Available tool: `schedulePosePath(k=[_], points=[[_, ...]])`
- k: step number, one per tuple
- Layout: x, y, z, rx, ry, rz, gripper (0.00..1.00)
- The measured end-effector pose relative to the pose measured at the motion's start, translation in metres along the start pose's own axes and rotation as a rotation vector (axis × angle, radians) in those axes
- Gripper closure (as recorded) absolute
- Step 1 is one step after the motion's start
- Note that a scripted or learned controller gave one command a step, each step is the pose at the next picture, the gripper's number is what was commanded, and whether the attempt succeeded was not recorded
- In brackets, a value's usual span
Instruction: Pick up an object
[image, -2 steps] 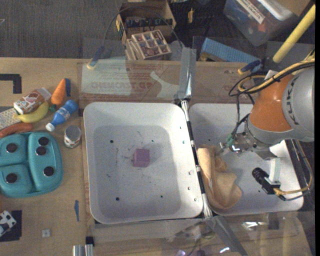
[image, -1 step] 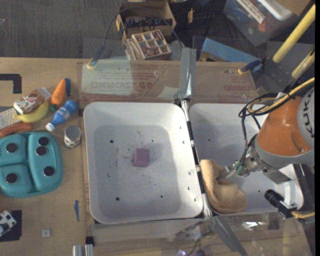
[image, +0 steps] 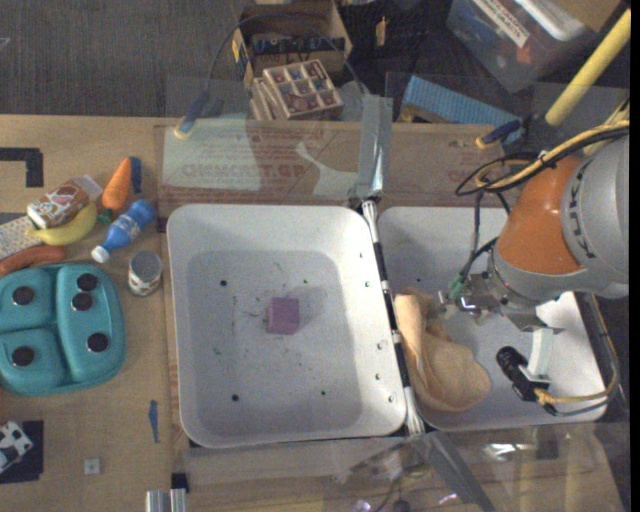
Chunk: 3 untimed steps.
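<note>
Pincer (image: 462, 300) low in right bin (image: 440, 235), state cannot be told; tan bread-shaped object (image: 445, 365) just below and touching-close; small purple block (image: 283, 315) well left, in left bin (image: 200, 250)

My arm (image: 575, 225) reaches in bent at the wrist — orange band up top, grey link behind it. My gripper (image: 462, 298) hangs below, pointing down and leftward.

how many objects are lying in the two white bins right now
2. A purple block sits mid left bin; a tan bread-like piece lies along the right bin's left wall. The arm may hide more.
</note>
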<state>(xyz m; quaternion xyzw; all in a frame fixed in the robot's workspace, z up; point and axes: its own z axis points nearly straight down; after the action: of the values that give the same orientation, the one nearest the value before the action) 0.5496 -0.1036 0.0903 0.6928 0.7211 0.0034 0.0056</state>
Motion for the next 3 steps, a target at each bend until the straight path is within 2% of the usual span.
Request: schedulePosePath(k=[1,2,3], points=[[0.004,0.030,0.000,0.001,-0.001,-0.089,0.00],[0.002,0.069,0.001,0.001,-0.001,-0.105,0.00],[-0.012,0.045,-0.076,0.011,0.001,0.066,0.00]])
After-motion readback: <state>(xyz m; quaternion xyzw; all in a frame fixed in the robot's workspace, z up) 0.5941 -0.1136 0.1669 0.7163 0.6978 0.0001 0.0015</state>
